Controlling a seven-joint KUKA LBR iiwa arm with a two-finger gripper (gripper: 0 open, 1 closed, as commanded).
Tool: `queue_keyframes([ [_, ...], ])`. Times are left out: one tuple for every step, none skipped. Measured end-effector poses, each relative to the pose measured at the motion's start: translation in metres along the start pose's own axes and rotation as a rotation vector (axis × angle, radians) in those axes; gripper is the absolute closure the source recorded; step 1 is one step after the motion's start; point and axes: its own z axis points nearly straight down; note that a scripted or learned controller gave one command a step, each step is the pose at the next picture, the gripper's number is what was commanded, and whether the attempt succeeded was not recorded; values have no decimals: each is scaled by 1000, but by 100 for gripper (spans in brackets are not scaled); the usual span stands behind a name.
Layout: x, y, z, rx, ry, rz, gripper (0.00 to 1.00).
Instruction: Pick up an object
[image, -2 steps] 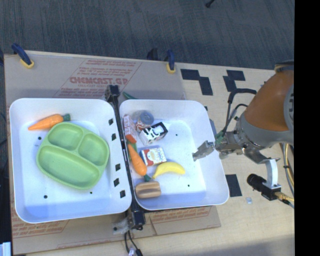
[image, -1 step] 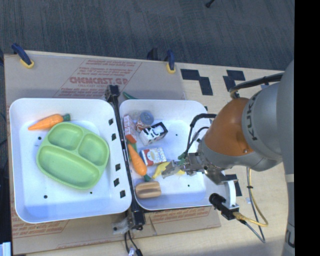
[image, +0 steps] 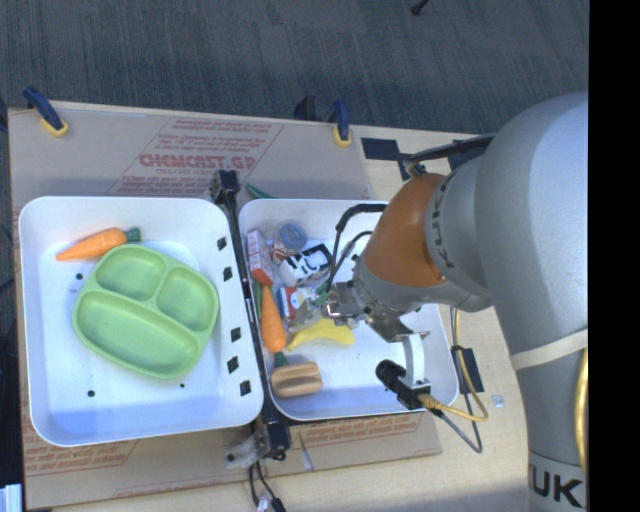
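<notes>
**My gripper hangs over the toy pile**

My gripper (image: 335, 300) is low in the right white bin (image: 355, 400), right above a pile of toys. I cannot tell if it is spread or pressed together, because my own wrist hides it. I see nothing caught in it.

The thing closest to me is the yellow plastic banana (image: 322, 337). It lies just below my gripper, a little toward the front of the bin. Its long side runs left to right. I think I should turn to cross its thin middle before I squeeze.

Just left of it lies a long orange toy carrot (image: 271, 320), pointing front to back. A small brown toy bun (image: 297, 378) sits in front.

Over in the left white bin (image: 40, 400) rest a green plastic plate with three parts (image: 146, 310) and another orange carrot (image: 95, 243).
</notes>
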Motion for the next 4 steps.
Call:
queue_keyframes([
  [-1,1,-10,0,0,-2,100],
  [-53,-39,-101,-3,-1,4,100],
  [-59,5,-132,-4,0,3,100],
  [-57,-50,-139,-2,-1,4,100],
])
